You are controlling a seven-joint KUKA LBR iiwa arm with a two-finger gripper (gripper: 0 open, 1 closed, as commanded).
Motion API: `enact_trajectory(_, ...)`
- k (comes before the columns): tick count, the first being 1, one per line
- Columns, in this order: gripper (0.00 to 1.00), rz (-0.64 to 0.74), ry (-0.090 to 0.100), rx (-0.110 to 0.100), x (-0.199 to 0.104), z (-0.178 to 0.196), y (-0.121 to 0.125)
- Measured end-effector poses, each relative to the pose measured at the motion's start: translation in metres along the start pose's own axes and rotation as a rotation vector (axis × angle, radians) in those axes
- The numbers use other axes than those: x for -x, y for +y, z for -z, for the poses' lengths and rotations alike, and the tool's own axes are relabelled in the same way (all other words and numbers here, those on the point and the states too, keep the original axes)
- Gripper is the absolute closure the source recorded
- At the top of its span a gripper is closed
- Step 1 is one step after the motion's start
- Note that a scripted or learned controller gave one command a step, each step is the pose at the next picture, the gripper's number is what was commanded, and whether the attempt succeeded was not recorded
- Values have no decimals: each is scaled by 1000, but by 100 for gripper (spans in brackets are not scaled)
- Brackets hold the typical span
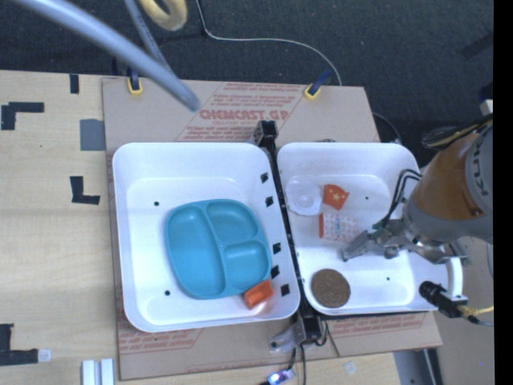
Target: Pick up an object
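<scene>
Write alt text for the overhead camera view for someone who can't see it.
A grey robot arm reaches from the right, its gripper low in the right bin near a brown disc, a red packet and a clear cup. The left bin holds a blue divided plate and an orange block.

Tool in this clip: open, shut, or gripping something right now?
Tool: cannot be told; it sits low in the right bin beside the printed packet, and nothing is visibly in its grasp.

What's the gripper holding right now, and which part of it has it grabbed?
Nothing can be seen in its grasp. The gripper hangs over the right bin, beside the white packet and above the brown disc, with no object visible between its jaws.
</scene>
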State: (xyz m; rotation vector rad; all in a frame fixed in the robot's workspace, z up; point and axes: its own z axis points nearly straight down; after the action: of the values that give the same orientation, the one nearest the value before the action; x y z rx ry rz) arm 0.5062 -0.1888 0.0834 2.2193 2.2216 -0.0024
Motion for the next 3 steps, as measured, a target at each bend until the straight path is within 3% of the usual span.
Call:
enact_trajectory(1, 100, 0, -1, 2, 0, 12, 0)
enact_trajectory(3, 100, 2, 1, 4, -5, 106, 14)
